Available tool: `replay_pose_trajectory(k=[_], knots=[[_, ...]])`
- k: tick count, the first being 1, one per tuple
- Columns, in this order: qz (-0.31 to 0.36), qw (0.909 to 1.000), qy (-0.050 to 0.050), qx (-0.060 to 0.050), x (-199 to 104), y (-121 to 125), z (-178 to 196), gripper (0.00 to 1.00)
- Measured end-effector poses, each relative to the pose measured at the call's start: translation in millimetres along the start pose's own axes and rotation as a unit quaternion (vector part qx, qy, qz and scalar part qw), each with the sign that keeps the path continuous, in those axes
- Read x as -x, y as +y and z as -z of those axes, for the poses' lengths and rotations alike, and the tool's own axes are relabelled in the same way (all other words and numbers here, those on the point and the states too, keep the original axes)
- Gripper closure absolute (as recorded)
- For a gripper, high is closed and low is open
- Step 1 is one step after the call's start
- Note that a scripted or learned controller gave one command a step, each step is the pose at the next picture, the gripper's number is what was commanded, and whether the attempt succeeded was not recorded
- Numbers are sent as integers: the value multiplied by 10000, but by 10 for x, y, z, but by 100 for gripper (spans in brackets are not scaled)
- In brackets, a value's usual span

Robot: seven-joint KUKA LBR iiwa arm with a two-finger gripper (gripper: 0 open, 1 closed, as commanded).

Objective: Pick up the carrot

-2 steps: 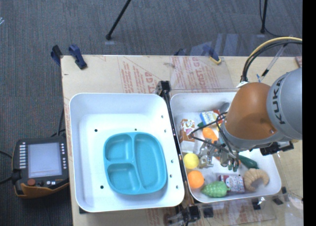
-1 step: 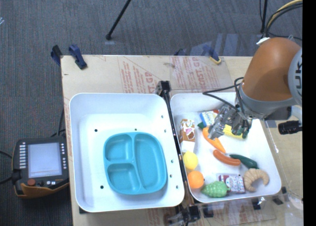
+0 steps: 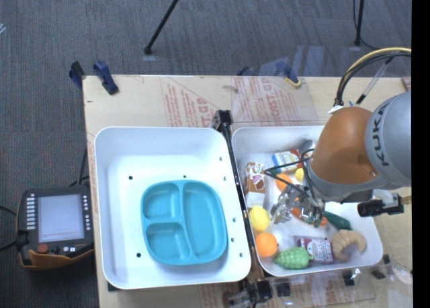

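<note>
The carrot (image 3: 325, 220) lies in the right bin (image 3: 269, 137), orange with a dark green top (image 3: 340, 220) pointing right; most of its orange body is hidden under the arm. My gripper (image 3: 294, 207) hangs low over the middle of this bin, just left of the carrot's visible end and right of a yellow lemon (image 3: 259, 218). Nothing shows whether the gripper touches the carrot.
Around the gripper lie an orange fruit (image 3: 267, 244), a green bumpy piece (image 3: 293, 257), a croissant (image 3: 347, 243), a purple packet (image 3: 318, 249), a brown carton (image 3: 254, 176) and another orange piece (image 3: 285, 182). The left bin (image 3: 114, 165) holds a blue divided plate (image 3: 183, 222).
</note>
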State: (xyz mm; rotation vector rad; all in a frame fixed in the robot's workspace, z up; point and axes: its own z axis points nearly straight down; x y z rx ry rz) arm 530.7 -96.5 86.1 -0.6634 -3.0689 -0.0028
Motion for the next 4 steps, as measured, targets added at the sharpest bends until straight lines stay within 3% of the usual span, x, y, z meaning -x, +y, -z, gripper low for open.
replay_pose_trajectory(k=[1,2,3,4], knots=[[-1041,9946,-37,12,-695,263,1409,100],[-1818,9833,-14,0,-356,975,1683,100],[-1722,9851,26,-33,-471,495,1027,100],[-3366,9416,-9,-9,-298,443,1429,100]])
